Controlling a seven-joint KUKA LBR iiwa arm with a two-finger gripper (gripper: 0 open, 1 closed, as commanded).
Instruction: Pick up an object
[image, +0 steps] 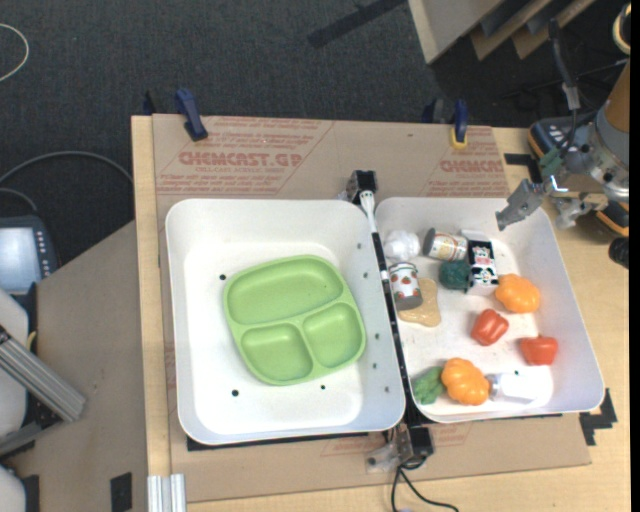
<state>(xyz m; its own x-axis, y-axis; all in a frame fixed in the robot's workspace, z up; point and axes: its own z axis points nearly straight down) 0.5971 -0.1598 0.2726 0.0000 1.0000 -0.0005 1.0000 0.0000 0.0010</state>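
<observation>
The right bin (570, 330) holds several small toys. Among them are a white ball (402, 243), a small jar (444, 245), a black-and-white carton (482, 266), an orange pepper (516, 293), a red pepper (489, 326) and a red piece (539, 349). At the front lie an orange pumpkin (464, 381), a green leafy piece (428, 384) and a white bottle (522, 385). My gripper (518, 206) hangs over the bin's far right corner, up and to the right of the carton, touching none of them.
The left bin (195, 300) holds a green divided plate (292, 320). A labelled can (404, 283) and a tan slab (421, 307) lie by the divider between the bins. Blue clamps (190, 112) sit on the board's far edge. The arm enters at the upper right.
</observation>
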